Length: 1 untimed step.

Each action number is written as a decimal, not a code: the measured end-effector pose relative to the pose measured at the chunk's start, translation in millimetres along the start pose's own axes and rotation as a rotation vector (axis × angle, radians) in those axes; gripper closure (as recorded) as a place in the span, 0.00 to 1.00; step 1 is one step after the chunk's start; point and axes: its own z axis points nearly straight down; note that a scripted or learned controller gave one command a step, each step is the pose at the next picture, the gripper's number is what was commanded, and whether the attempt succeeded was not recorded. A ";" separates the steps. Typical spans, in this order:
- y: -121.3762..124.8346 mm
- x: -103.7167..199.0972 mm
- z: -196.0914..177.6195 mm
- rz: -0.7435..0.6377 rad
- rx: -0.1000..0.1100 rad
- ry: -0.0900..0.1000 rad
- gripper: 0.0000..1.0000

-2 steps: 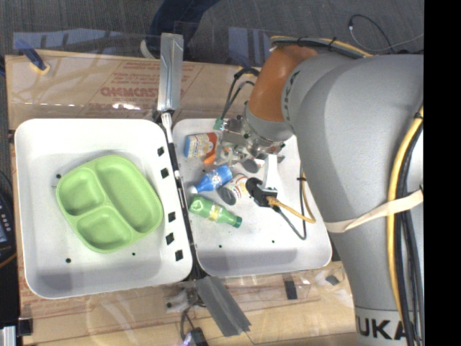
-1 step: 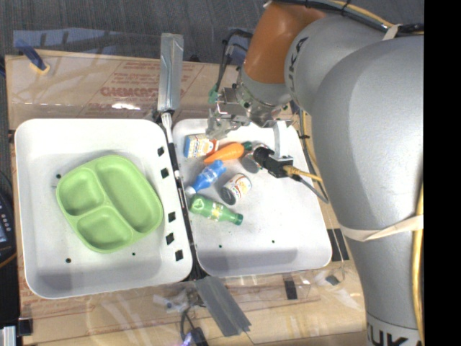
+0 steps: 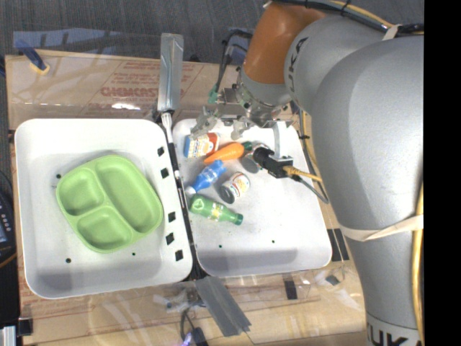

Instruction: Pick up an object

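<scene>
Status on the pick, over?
Gripper low over right white bin, far end. Orange carrot just below it, not gripped. Blue bottle, green bottle close by.

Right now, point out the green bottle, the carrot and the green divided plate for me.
green bottle [image 3: 215,210], camera view, middle of its body.
carrot [image 3: 228,151], camera view, middle of its orange length.
green divided plate [image 3: 148,187], camera view, its right rim.

Grey arm [image 3: 367,157] cut off by right and bottom edges; covers right rim of right white bin [image 3: 252,254]. Small can's [image 3: 235,186] label too small to read.
</scene>
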 end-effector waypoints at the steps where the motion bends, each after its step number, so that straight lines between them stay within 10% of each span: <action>1: -31.8 -41.2 101.0 -0.137 0.002 0.001 0.00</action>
